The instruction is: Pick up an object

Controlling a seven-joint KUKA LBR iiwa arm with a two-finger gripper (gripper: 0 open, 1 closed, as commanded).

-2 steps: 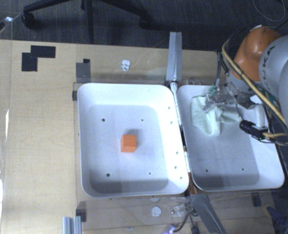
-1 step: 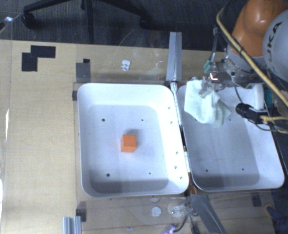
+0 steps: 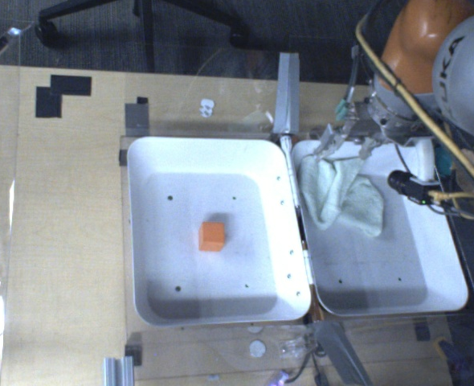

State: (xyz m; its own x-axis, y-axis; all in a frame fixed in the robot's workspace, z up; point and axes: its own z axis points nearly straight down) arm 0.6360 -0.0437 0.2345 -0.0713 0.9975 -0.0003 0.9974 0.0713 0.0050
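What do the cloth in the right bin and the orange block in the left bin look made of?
Cloth: soft pale fabric, likely terry towel; it lies crumpled in folds. Block: matte orange, sharp-edged, rigid-looking; foam, wood or plastic, can't tell.

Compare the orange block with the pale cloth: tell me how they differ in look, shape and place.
The orange block is small, bright and cube-shaped; the pale cloth is larger, whitish-green, soft and crumpled. The orange block sits alone near the middle of the left bin; the pale cloth lies in the right bin, by its upper left corner, right under the gripper. Each rests on a white bin floor.
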